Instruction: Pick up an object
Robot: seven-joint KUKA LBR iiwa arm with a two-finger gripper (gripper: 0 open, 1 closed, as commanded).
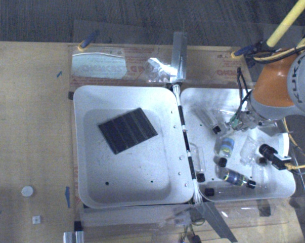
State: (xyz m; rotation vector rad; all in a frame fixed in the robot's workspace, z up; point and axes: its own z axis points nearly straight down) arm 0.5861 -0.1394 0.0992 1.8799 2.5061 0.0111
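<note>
Now, gripper (239, 121): low over right bin (195, 105), among clear bottles (224, 147); grip cannot be told.
Left bin (142, 171): black ribbed mat (127, 130), flat.

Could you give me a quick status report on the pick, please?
Gripper down in right bin, among clear bottles. Grasp unconfirmed. Black mat in left bin.

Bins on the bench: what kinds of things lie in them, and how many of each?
Dark ribbed mat: 1
Clear tubes with black caps: about 5, since some are hard to make out
Small bottle with blue label: 1
Total: about 7
</note>
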